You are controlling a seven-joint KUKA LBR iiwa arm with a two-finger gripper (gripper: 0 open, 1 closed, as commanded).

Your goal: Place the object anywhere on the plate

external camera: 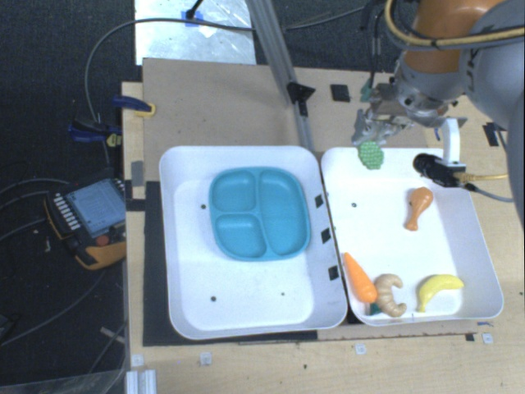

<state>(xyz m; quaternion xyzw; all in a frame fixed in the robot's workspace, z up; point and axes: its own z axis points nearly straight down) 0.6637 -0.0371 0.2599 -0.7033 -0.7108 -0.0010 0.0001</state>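
Observation:
A blue divided plate [261,213] lies in the left white bin [189,302]. My gripper [368,138] hangs over the back left corner of the right bin [484,277]. It is shut on a small green knobbly toy [372,156], which pokes out just below the fingertips. The toy sits to the right of the plate, past the ridge where the two bins meet.
In the right bin lie an orange drumstick [417,208], a carrot [358,276], a tan curled toy [390,294] and a yellow banana [439,290], the last three near the front edge. A slanted grey pole [275,48] stands behind the bins.

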